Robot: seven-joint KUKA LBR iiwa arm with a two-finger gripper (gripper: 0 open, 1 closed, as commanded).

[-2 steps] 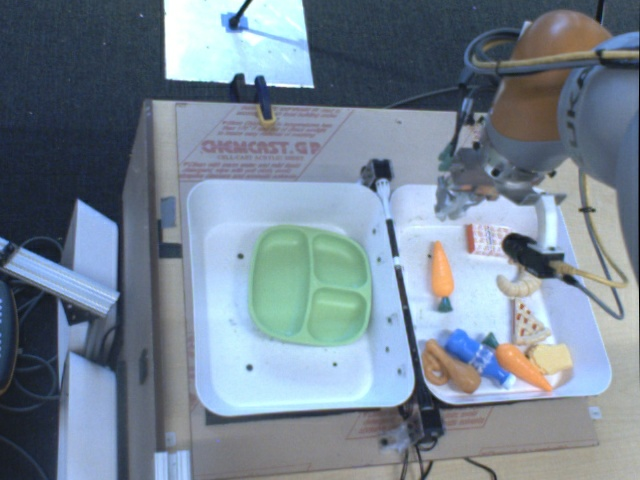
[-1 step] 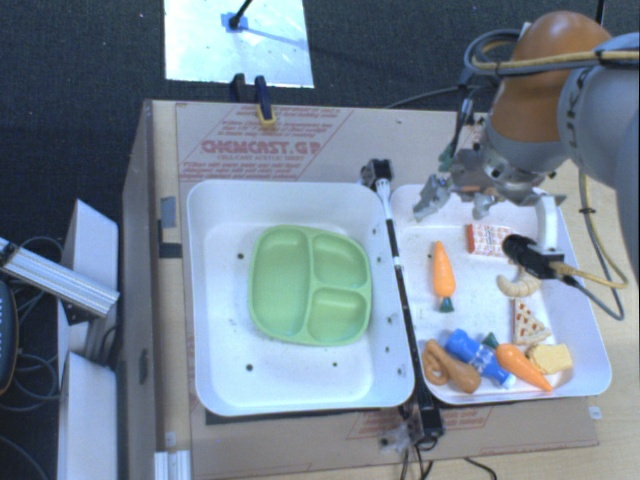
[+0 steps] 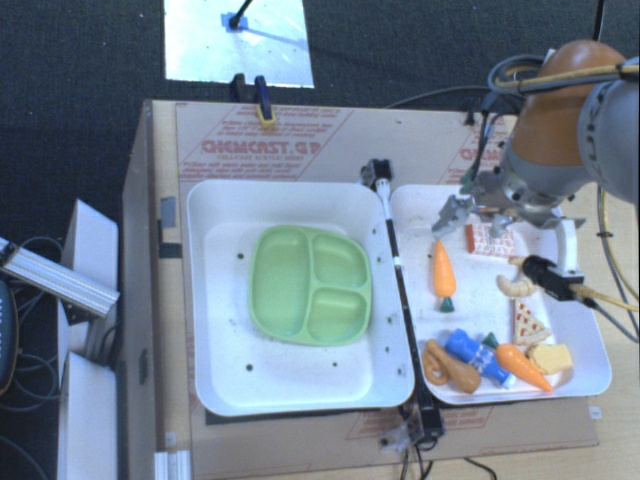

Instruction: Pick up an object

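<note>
I see gripper (image 3: pixel 455 211) over right bin (image 3: pixel 600 368), fingers spread, holding nothing. Carrot (image 3: pixel 443 269) lies just below. I judge: centre over carrot, descend straight, close across its width.

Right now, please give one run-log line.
gripper: above right white bin | jaws: open, holding nothing | green divided plastic plate: left bin

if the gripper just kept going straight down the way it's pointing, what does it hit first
Probably the bare floor of the right bin near its upper left corner. The gripper hangs above the carrot, which lies a little nearer the camera. Depth is unclear from this slant.
</note>
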